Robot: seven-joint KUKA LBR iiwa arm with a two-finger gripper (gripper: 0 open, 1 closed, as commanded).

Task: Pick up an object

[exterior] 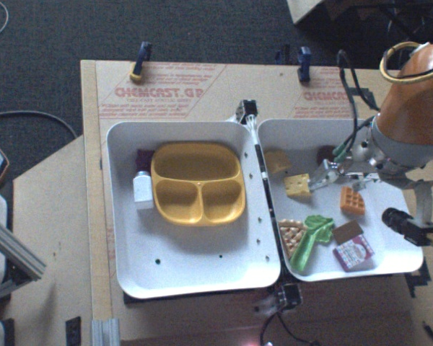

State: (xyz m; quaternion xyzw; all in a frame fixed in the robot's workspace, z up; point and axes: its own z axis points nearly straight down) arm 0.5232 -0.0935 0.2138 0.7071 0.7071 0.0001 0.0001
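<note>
My gripper [319, 178] reaches in from the right and hangs low over the middle of the right bin [390, 265]. Its tip is right beside a yellow cheese wedge [297, 186], at the wedge's right edge. An orange waffle [352, 201] lies just below and to the right of the gripper. A tan bread piece [277, 161] sits to the upper left of the wedge. A dark round piece [325, 153] lies just behind the gripper. I see nothing lifted off the bin floor.
At the right bin's front lie a green toy [309, 241], a checkered wedge [290, 234], a brown block [347, 231] and a maroon packet [354, 253]. The left bin [123, 215] holds a yellow divided plate [198, 183], a white bottle [143, 189] and a dark purple item [144, 157].
</note>
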